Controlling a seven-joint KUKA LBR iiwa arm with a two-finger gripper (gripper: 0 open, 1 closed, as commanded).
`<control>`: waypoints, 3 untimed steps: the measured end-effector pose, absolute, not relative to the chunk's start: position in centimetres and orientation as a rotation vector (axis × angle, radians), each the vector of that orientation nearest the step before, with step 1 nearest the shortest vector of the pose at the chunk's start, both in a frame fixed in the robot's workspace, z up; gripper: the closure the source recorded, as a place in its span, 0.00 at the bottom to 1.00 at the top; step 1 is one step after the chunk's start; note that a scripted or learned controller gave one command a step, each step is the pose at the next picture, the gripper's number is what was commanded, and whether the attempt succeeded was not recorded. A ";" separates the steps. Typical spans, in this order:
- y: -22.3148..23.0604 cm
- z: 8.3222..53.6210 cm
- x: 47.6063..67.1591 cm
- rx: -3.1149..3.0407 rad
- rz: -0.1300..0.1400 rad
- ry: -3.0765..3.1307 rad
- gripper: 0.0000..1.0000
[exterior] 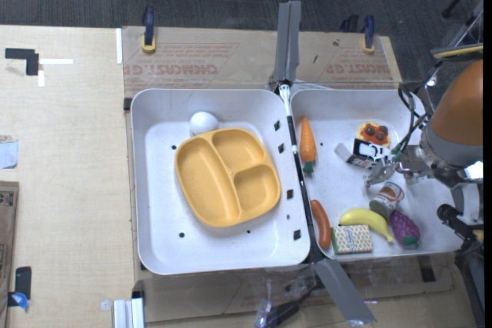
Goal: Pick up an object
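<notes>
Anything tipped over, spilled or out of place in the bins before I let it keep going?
Nothing spilled or broken. The small can in the right bin lies on its side beside the gripper, close against the banana and grapes. The white ball sits loose outside the yellow plate.

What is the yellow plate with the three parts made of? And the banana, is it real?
The yellow plate looks like moulded plastic: one even colour, smooth rounded dividers, a soft sheen. The banana seems to be a plastic toy, being very evenly yellow and smooth, though from this high up a real one cannot be ruled out.
</notes>
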State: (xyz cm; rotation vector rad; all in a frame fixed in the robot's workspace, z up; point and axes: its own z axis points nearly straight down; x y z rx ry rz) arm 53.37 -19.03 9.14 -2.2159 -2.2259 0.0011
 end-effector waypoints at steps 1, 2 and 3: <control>-18.1 9.1 50.5 -2.132 0.001 -2.304 0.00; -18.2 10.2 50.6 -2.140 -0.002 -2.303 1.00; -15.5 22.0 55.5 -2.167 0.003 -2.275 1.00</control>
